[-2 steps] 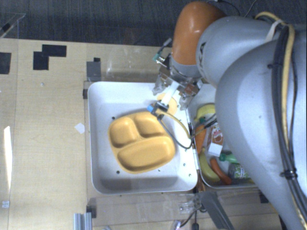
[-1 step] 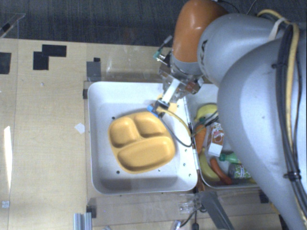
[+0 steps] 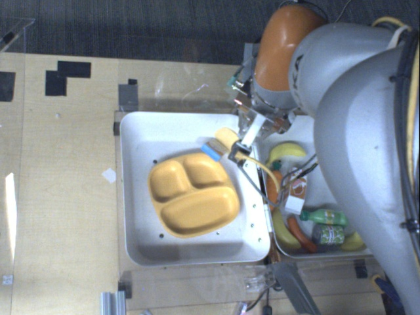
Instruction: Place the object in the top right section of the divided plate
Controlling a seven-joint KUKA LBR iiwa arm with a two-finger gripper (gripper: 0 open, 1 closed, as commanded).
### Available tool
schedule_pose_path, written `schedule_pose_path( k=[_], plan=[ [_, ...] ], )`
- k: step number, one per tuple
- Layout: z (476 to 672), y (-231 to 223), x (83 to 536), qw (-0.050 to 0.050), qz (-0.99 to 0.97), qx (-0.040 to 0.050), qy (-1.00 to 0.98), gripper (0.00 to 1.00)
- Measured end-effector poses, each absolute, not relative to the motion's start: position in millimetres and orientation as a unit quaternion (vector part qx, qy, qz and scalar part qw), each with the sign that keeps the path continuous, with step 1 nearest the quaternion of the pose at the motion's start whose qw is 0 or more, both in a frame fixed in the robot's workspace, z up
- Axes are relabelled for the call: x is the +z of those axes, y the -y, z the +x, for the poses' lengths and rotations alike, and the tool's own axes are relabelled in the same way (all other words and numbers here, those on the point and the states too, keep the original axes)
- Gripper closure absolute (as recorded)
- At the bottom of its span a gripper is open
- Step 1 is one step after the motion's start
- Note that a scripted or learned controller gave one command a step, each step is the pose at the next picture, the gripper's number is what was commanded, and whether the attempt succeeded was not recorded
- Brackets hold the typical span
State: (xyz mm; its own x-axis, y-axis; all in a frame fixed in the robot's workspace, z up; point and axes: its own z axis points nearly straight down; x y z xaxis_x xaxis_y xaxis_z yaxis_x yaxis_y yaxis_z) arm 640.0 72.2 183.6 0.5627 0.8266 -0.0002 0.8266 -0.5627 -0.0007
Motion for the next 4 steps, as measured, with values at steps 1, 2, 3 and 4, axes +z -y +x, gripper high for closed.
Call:
schedule_pose_path(
  k=[1,2,3,4],
  plan=[
    [669.0,-6.1,183.8,0.000,-0.894,-0.0001,0.448,1.00],
    [669.2,-0.8,184.4,0.000,-0.824,-0.0006,0.567,1.00],
    [660.0,-15.3,183.9,0.000,-0.781,-0.0005,0.624,1.00],
    [669.4,28.3,184.9,0.000,-0.844,-0.0011,0.537,1.00]
  ],
)
